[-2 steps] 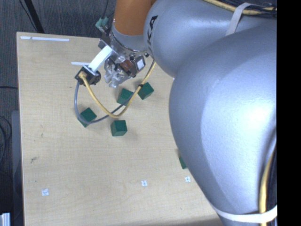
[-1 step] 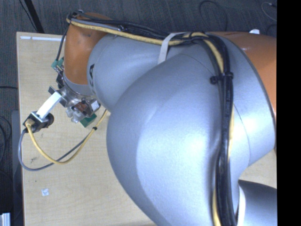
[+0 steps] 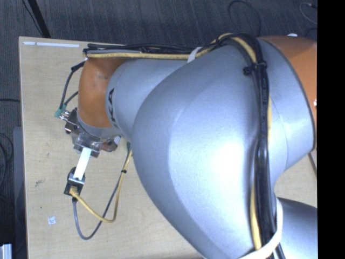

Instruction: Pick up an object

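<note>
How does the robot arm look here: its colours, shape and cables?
The arm is a smooth, rounded grey shell with a soft sheen. An orange band sits above the wrist. A yellow cable and a black cable run along it side by side.

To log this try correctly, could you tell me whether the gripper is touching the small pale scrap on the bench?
Apart. The camera view shows the scrap lying alone, with bare bench all round it, clear of the arm's wrist.
</note>
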You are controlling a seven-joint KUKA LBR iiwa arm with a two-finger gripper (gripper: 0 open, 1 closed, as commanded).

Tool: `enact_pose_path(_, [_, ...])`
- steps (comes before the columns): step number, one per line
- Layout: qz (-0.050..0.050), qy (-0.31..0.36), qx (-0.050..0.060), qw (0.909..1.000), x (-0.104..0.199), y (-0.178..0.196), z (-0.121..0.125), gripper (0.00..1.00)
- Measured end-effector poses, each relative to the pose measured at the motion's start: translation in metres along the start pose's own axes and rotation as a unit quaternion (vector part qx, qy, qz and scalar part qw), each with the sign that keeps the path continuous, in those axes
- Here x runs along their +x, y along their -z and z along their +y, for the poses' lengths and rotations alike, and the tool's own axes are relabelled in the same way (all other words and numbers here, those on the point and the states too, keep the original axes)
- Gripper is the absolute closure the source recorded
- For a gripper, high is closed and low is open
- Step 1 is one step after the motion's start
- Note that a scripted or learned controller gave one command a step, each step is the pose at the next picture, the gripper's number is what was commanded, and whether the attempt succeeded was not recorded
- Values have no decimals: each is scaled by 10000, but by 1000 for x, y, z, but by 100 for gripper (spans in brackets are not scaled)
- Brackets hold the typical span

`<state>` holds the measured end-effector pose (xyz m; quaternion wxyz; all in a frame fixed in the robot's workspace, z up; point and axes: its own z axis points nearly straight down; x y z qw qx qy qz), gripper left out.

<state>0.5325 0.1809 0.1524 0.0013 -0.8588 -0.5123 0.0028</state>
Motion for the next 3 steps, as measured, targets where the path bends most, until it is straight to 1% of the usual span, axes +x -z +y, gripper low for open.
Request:
enact_pose_path(1, [1,1318,-2,9913,7,40,-66,100])
enact_pose_path(2, [2,1310,-7,9914,7,40,-65,0])
enact_pose_path(3, [18,1691,-29,9856,-22,208,-53,0])
